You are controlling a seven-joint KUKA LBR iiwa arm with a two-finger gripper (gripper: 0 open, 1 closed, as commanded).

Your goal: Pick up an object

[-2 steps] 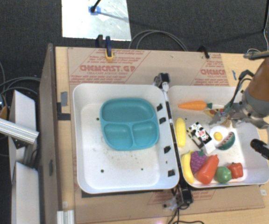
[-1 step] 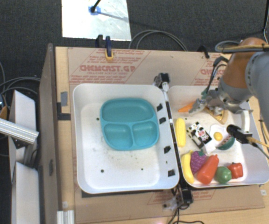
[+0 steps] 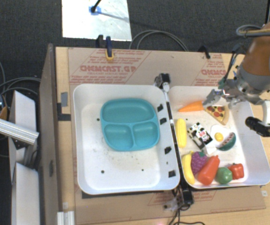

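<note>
The gripper point(image 3: 218, 96) hangs over the far end of the right bin point(image 3: 261, 170), just above the pizza slice point(image 3: 217, 112) and beside the thick end of the carrot point(image 3: 191, 107); whether its fingers are open or closed, I cannot tell (they blur against the white wall). Nearer than the pizza slice lie the corn cob point(image 3: 181, 132), a black-and-white cow point(image 3: 200, 133), a fried egg point(image 3: 218, 136) and a melon wedge point(image 3: 227, 142). Grapes point(image 3: 198, 161), a banana point(image 3: 187, 168) and red and green peppers crowd the near end. A teal divided tray point(image 3: 129, 124) sits in the left bin point(image 3: 90, 172) on the worktop point(image 3: 139, 64)
</note>
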